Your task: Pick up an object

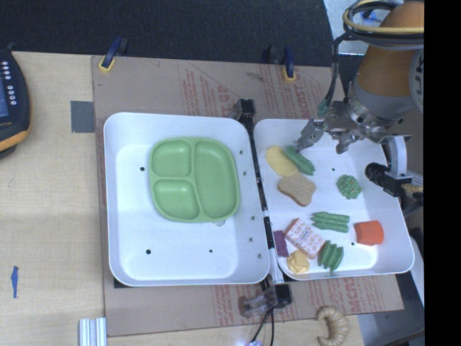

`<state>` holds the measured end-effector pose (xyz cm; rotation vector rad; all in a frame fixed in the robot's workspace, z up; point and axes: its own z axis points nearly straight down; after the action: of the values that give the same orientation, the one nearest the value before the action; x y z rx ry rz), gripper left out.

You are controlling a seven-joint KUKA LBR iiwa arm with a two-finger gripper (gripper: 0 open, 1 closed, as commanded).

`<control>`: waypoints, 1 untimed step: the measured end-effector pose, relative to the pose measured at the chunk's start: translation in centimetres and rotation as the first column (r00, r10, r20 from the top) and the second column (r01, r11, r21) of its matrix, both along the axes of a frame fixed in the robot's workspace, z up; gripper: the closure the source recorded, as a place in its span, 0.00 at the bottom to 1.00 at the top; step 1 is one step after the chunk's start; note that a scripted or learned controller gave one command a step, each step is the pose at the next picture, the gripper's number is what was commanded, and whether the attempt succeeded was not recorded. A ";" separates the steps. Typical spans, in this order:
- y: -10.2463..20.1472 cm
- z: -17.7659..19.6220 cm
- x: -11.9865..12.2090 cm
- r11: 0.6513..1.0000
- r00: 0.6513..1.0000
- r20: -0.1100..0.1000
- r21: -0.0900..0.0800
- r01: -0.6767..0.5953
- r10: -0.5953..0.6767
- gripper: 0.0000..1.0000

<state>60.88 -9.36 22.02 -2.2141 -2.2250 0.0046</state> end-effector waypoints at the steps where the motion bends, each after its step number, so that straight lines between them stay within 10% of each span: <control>1: -1.6 -8.8 1.4 1.000 1.000 0.002 -0.002 0.000 0.000 0.00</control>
<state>62.31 -10.94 13.26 -2.2155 -2.2271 0.0047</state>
